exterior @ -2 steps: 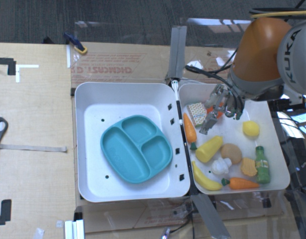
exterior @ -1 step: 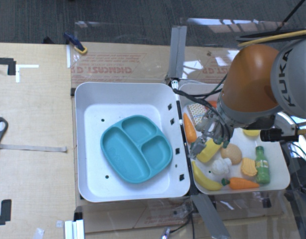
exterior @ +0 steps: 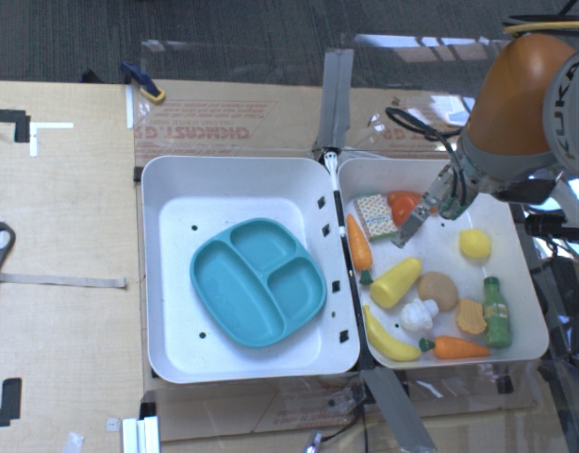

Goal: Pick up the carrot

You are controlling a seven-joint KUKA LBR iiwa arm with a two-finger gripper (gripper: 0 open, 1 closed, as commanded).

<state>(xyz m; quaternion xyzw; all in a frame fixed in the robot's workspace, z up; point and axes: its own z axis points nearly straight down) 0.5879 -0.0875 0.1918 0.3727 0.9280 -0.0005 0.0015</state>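
Two carrots lie in the right bin (exterior: 521,253). One carrot (exterior: 358,242) is orange with a green tip and lies along the bin's left wall. The other carrot (exterior: 459,348) lies along the front wall, its green end pointing left. My gripper (exterior: 427,223) hangs over the back middle of the right bin, just right of a red tomato (exterior: 403,204) and a small patterned box (exterior: 373,217). It is open, with nothing between its fingers. It stands roughly a hand's width right of the left-wall carrot and well behind the front one.
The right bin also holds a lemon (exterior: 475,244), a yellow squash (exterior: 395,282), a potato (exterior: 438,291), a white garlic bulb (exterior: 417,316), a banana (exterior: 388,339), a green bottle (exterior: 496,311) and an orange chip (exterior: 471,317). The left bin (exterior: 167,281) holds a teal divided plate (exterior: 257,281).
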